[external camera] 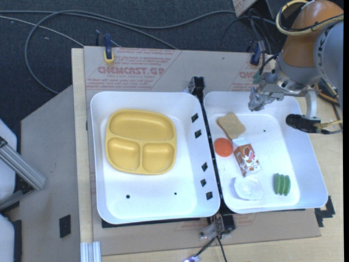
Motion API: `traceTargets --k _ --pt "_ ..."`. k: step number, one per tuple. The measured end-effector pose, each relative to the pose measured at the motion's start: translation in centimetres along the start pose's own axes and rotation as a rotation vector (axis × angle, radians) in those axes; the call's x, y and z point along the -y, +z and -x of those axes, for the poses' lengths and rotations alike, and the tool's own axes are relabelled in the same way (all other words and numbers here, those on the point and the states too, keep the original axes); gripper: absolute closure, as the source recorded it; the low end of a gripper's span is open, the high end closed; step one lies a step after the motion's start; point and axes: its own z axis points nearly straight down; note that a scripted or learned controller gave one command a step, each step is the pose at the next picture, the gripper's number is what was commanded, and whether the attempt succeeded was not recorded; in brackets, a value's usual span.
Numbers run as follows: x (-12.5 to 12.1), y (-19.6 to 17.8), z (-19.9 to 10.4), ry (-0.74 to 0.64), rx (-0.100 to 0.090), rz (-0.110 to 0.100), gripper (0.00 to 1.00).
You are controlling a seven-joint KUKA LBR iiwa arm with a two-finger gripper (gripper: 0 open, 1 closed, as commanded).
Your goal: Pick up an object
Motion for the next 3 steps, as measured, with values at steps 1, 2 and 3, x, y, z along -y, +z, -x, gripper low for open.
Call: traceTargets --k 1,2,3 --pt "-0.6 -4.5 -0.1 0.0 0.0 0.0 1.0" --pt "-0.8 -9.5 0.0 0.0 0.0 0.001 1.0" --pt "0.0 -8.3 -5.9 -0.005 -0.004 -0.01 1.0"
